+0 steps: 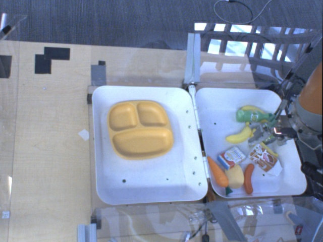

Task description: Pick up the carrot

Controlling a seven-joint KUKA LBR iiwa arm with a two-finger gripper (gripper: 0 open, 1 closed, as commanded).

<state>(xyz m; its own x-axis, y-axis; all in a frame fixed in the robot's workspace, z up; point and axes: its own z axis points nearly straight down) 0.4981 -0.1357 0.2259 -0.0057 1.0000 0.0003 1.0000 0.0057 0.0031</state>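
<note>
The small orange carrot (217,172) with a green end lies near the front left corner of the right shallow white bin (290,188), beside a yellow lemon-like piece (235,175). The jaws (261,133) hover above a yellow banana (240,134); whether they are open I cannot tell.

Nothing here resolves into readable text. The small carton (232,157) just right of the carrot (217,171) carries red and blue printing on white, too blurred to make out a word. The flat packet (265,159), further right of the carrot, has a red-and-white printed face, and its lettering is illegible too. No numbers, brands or signs are legible anywhere.
</note>
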